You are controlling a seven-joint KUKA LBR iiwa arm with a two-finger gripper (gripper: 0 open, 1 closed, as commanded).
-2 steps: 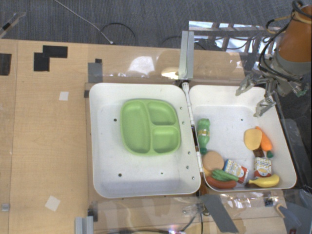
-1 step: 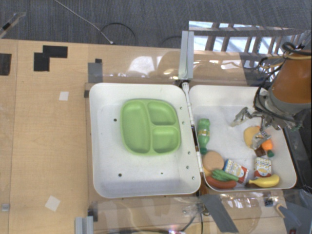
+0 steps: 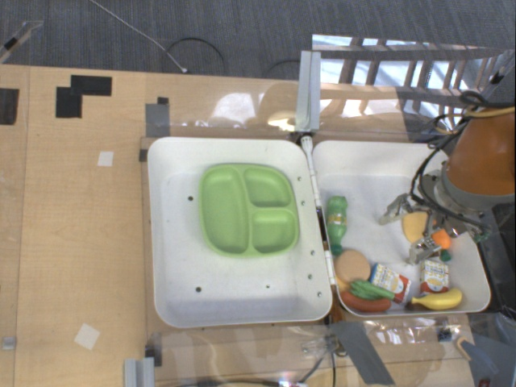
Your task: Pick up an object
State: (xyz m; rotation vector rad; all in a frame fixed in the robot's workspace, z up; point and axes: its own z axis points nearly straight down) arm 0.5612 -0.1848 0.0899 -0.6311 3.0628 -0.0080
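Note:
My gripper [image 3: 407, 232] is low over the right side of the right bin [image 3: 363, 172], under the orange wrist band. Its two metal fingers [image 3: 394, 211] stand spread apart, open, one up-left and one down-right of a small yellow food piece [image 3: 413, 227]. The yellow piece lies between them on the bin floor. I cannot tell whether either finger touches it. A small orange item [image 3: 442, 239] lies just to the gripper's right, partly under the arm.
Also in the right bin are a green bottle [image 3: 336, 220], a tan bun [image 3: 351, 264], a red hot dog [image 3: 363, 302], two small cartons [image 3: 389, 279], [image 3: 435, 274] and a banana [image 3: 439, 299]. The left bin [image 3: 161, 240] holds a green divided plate [image 3: 247, 210].

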